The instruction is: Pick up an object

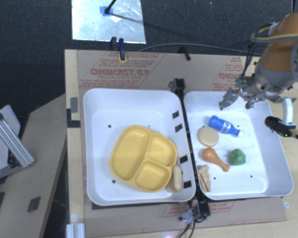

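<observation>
At right of the frame, the claw (241, 97) hangs open, apparently empty, over the right bin (275, 182), upper right of the blue bottle (223, 126).

The worktop (54, 133) is light wood, with a brown cardboard sheet (139, 68) printed in red letters laid flat on it. Two shallow white bins sit side by side on the sheet, touching along a black divider (186, 143): the left bin (97, 133) and the right bin (273, 167). A blue-and-yellow clamp (121, 50) grips the sheet's far edge.
</observation>
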Available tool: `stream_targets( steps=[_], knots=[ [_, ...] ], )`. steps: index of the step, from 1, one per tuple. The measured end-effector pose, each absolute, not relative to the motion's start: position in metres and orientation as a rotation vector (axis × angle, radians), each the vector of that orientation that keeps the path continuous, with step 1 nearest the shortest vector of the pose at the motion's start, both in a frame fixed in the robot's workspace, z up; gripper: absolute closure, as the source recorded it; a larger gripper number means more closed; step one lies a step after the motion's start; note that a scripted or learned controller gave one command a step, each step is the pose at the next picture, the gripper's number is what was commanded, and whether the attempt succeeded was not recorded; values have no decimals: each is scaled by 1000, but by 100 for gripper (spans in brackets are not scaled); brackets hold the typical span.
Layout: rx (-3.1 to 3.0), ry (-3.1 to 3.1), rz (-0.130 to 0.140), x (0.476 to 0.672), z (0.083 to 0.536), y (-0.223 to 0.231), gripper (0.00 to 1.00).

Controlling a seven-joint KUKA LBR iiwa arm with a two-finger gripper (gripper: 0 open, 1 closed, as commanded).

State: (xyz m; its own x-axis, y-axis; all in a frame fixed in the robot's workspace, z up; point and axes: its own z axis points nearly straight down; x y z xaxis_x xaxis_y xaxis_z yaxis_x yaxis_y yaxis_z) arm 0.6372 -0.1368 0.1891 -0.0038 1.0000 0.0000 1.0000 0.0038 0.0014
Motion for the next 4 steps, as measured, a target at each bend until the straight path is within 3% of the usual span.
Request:
stream_targets(
  steps=[2,3,4],
  knots=[
    [2216,2229,-2,644,89,-133,0],
    [2213,2227,2,645,85,-133,0],
    [2209,2227,5,647,97,-133,100]
  ],
)
